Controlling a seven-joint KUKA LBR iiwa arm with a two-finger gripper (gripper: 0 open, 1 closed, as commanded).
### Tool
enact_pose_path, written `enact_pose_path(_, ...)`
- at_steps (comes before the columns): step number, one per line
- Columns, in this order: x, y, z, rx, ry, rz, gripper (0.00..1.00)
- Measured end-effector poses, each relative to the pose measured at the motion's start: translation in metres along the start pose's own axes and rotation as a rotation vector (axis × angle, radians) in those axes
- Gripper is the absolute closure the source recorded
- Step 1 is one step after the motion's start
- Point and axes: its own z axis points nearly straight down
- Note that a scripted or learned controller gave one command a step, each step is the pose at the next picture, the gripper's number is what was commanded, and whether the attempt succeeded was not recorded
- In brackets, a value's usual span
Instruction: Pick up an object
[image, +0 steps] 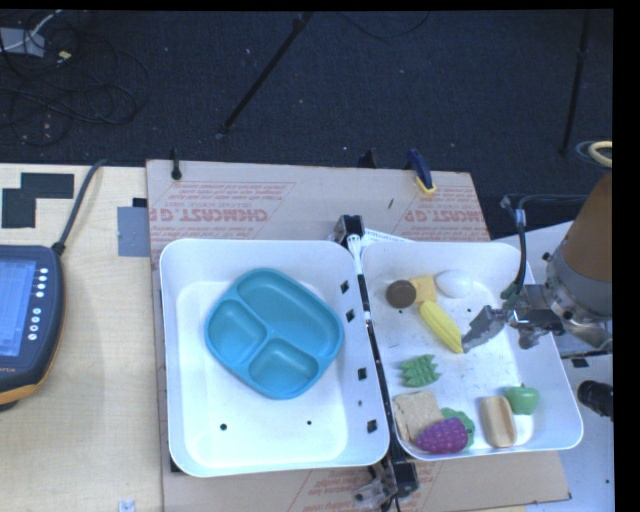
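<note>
2 white bins (190, 300), 1 blue tray (272, 332), 8 toy foods (440, 325).

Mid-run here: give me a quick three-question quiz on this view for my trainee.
1. True or false: the blue divided plate lies in the right bin.
2. Which toy lies nearest the gripper: A) purple grapes, B) yellow corn, C) hot dog?
3. Fill in: the white egg lies near that bin's ____ edge.

Key: 1 false, it is in the left bin; 2 B; 3 far.
</note>
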Motion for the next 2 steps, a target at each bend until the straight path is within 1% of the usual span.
enact_pose_path(1,0.016,0.036,0.166,-0.003,0.006,0.000,0.00)
enact_pose_path(2,0.013,0.039,0.147,-0.012,0.004,0.006,1.00)
